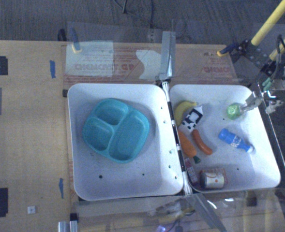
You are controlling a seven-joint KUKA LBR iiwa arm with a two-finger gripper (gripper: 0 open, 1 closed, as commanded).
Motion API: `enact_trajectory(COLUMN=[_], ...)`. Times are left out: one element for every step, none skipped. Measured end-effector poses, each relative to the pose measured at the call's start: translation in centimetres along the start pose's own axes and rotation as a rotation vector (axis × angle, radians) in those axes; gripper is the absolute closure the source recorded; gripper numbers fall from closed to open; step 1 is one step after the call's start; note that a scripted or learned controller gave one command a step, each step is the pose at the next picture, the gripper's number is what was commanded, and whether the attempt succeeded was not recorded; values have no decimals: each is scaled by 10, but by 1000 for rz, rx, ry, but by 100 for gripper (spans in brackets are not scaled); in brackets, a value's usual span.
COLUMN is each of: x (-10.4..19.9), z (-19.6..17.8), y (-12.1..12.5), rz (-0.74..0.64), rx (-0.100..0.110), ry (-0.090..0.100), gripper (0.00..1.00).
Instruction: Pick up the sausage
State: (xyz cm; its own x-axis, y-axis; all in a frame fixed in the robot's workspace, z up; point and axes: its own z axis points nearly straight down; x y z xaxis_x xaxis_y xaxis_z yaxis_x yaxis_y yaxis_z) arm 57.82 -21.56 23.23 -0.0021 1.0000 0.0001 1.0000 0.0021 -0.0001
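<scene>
Right now the sausage point(202, 142) lies slantwise on the floor of the right bin point(263, 170), just beside the carrot point(187, 145) on that carrot's right, touching nothing else I can make out. Above the carrot sits a banana point(182, 111) with a black-and-white toy point(192, 119) against it. Farther right of the carrot lies a blue bottle point(235, 140); below it, a can point(213, 179). The gripper point(263, 96) hangs at the bin's upper right rim (whether open or closed, I cannot tell), near a green ball point(234, 110).

Teal plate point(115, 129); orange-red sausage point(202, 142); yellow banana point(182, 110); blue bottle point(235, 140); white bins point(84, 178).
</scene>
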Motion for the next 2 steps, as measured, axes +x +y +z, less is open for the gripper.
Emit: enact_trajectory(x=[83,107], z=[79,135], y=[-38,-50], rz=[-147,-402], rx=[0,-5], ry=[0,-3], gripper=[0,0])
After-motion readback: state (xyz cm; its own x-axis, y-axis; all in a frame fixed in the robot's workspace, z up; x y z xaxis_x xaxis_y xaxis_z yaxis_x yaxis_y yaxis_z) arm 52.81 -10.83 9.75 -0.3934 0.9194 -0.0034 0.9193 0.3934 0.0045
